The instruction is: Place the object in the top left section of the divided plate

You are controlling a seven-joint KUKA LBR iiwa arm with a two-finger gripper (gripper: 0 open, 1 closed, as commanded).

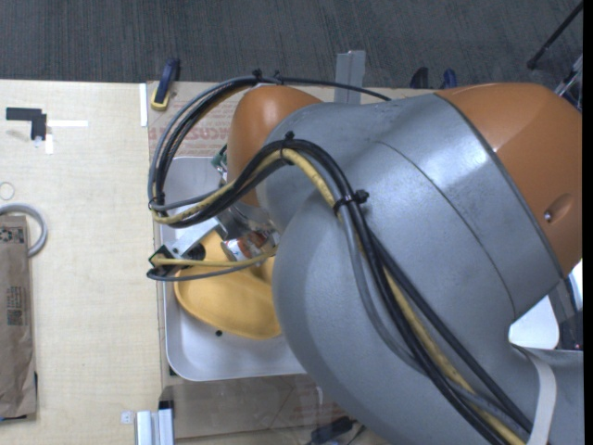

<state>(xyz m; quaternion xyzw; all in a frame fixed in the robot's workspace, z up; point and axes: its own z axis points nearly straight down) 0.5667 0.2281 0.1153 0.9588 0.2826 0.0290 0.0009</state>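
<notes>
1. From my station I see the arm [417, 248] covering most of the right and centre of the bench, its grey shell smooth and rounded, with an orange band near the upper right and black and yellow cables [199, 207] looping off it to the left.
2. The claw [243, 239] sits low over the white bin [199, 360], near that bin's left wall. Its business end is buried behind cables and wrist, so I cannot tell its state.
3. The yellow plate [227, 306] lies in the bin, toward the near-left corner. Its dividers and top left section are hidden under the arm.
4. A small reddish-and-white item [248, 244] shows just at the claw, above the plate. I take it to be the object, but it is too obscured to name, and I cannot confirm it is gripped.
5. Handling, as a judgement: the object looks small and light, probably rigid; take it across its narrowest width.
6. The plate looks like smooth, hard plastic, likely to slide on the bin's slick floor if nudged.
7. The bench [83, 276] left of the bin is pale wood grain.
</notes>
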